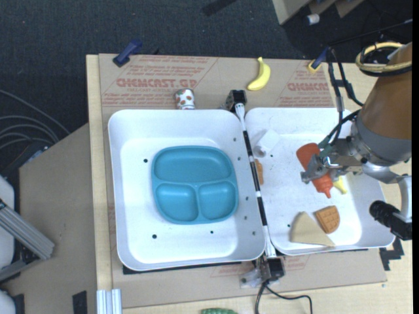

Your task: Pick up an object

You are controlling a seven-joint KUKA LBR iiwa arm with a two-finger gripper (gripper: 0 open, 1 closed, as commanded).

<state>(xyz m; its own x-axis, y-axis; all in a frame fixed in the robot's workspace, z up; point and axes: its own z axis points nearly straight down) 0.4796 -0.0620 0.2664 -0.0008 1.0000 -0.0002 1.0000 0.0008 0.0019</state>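
An orange-red toy piece (316, 169), carrot-like with a rounder red part at its upper left and a narrower orange tip pointing down, lies in the right bin (288, 126), roughly in the middle of its floor. The gripper (322, 167) sits right over it, its dark metal fingers overlapping the piece, but from this slanted angle I cannot tell how wide they stand or whether the piece is actually between them. A small yellow bit (340, 187) lies just beside the orange tip, on its right. Lower in the same bin a tan wedge (306, 230) rests near the front wall, with a brown bread-like chunk (328, 218) touching its upper right side. A small pale scrap (268, 139) lies near the bin's upper left corner. The left bin (124, 175) holds a blue three-compartment plate (194, 183) at its centre. Behind the bins, on the brown board, a yellow banana (259, 76) lies near the back edge and a small spotted white object (185, 98) sits near the left bin's rear rim.
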